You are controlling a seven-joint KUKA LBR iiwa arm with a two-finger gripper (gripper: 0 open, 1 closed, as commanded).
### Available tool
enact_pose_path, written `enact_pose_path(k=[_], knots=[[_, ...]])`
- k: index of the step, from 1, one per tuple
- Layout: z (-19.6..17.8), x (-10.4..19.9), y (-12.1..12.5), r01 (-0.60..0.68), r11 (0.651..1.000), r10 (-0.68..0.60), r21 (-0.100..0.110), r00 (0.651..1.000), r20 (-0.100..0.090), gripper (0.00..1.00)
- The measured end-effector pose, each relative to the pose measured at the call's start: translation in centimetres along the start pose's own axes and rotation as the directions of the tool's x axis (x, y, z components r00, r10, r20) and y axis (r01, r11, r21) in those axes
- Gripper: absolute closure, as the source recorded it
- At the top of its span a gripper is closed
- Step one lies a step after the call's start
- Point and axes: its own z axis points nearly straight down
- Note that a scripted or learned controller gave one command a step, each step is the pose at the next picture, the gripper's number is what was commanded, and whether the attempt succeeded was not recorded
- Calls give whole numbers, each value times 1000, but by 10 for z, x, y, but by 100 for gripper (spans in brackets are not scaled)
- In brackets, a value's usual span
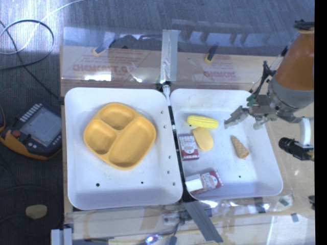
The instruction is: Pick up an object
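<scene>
The gripper [246,117] hangs over the right bin [265,182], its fingers spread apart with nothing between them, just above and right of the corn cob [203,121]. The nearest candidates are the ice-cream cone [240,146] just below it and the corn cob to its left; the cone lies apart from the other things, so it looks like the cleaner target. A good grasp would centre the fingers across the cone's narrow width and descend straight, avoiding the bin wall. Two red-and-white cartons [188,147] [206,181] carry printed labels, probably too blurred to read. The left bin [76,188] holds a yellow divided plate [120,135].
</scene>
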Motion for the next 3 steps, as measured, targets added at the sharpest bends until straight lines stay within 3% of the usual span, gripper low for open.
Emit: enact_pose_path(k=[1,2,3], knots=[[115,7,17,125,992,-125,1,992,1,0],[134,35,64,268,963,-268,-12,963,8,0],[124,36,65,267,964,-267,-14,964,5,100]])
